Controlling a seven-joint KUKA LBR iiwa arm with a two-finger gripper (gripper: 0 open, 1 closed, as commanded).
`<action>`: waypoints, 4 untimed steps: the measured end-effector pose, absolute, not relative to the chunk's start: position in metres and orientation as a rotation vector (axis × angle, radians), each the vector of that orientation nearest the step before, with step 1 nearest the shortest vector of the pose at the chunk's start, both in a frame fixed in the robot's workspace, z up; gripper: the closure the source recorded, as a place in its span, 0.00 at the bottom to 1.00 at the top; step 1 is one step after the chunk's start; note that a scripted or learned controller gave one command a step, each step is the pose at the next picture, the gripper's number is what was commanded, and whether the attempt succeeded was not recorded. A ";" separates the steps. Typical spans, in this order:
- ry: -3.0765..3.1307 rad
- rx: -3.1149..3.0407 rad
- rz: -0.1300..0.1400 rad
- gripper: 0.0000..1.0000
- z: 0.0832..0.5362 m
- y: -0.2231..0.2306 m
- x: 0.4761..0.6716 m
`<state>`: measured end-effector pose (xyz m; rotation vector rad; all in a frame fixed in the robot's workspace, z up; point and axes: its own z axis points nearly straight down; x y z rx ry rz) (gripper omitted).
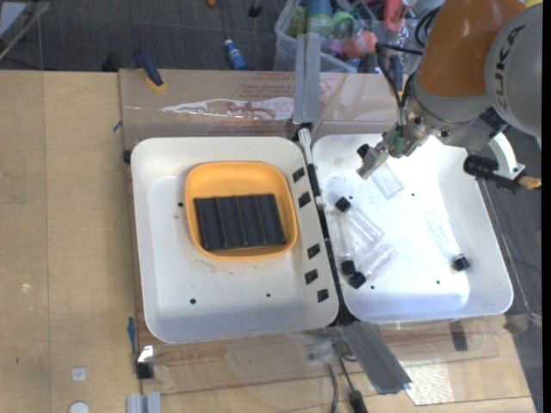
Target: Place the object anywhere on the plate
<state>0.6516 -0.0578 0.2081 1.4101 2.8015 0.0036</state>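
Two white bins sit side by side: the left bin [155, 231] carries the plate, and the right bin [482, 231] is where the arm is working. The big grey-and-orange arm [465, 33] hangs over the far right corner, reaching in and down toward the divider.

The orange plate [237, 172] sits in the middle of the left bin. On it lies a dark ribbed slab [239, 222], flat, its long axis running left to right, wholly inside the rim. If that is the object, I'd call it placed.

Over in the right bin there are clear plastic pieces. One clear tube [366, 229] lies slantwise near the divider, and a smaller clear piece [387, 181] lies just below the gripper. A few small black bits are scattered round them.

The gripper [379, 155] hovers over the upper left part of the right bin. The plate lies to its left and a little nearer the camera, across the divider and well apart from it. Whether the gripper is open or closed I cannot tell from here. I also can't tell whether that clear piece beneath is touching it or merely lying under it. I see nothing plainly gripped.
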 end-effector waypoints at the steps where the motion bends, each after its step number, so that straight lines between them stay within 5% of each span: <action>1: 2.919 1.166 0.001 1.00 0.192 -0.044 0.651; 2: 3.003 0.923 0.002 1.00 0.185 -0.017 0.657; 3: 3.003 0.922 0.002 0.00 0.186 -0.017 0.657; 4: 2.969 1.004 0.003 0.00 0.241 -0.078 0.658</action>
